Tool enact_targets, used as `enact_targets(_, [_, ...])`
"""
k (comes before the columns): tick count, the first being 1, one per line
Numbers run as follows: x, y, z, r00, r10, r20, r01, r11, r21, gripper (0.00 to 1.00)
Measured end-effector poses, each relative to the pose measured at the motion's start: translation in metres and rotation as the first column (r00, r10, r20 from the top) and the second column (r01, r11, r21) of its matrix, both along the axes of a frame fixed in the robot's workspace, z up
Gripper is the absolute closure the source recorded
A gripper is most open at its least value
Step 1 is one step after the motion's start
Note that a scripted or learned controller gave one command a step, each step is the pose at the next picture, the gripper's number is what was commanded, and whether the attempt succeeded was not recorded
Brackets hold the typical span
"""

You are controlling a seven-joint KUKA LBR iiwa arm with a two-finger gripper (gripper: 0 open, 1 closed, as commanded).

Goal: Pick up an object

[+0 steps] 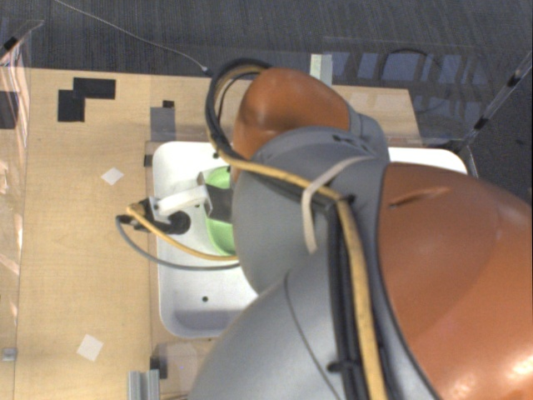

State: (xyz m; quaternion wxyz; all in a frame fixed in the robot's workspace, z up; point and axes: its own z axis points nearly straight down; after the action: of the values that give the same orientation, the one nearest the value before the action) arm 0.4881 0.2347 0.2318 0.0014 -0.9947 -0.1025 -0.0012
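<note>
While the arm (350,257) hides most of the left bin (179,307), a green object (221,232) peeks out; jaws' state unclear.

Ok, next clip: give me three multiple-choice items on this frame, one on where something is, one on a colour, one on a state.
1. Where does the green object lie?
A. in the white bin
B. on the wooden bench
C. on the dark floor

2. What colour is the cable looping over the bin's left rim?
A. blue
B. yellowish
C. red

3. How much of the green object can be seen?
A. all of it
B. part, the arm covers the rest
C. a shadow only

Answers: 1 A, white bin floor surrounds it. 2 B, a yellowish line curves over the rim. 3 B, the grey arm cuts off its right side.
</note>
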Motion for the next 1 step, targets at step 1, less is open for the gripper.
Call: enact_targets(1, [-0.0016,-0.0003,-0.0244,1.0,-0.002,-0.003,0.002,1.0,-0.004,1.0])
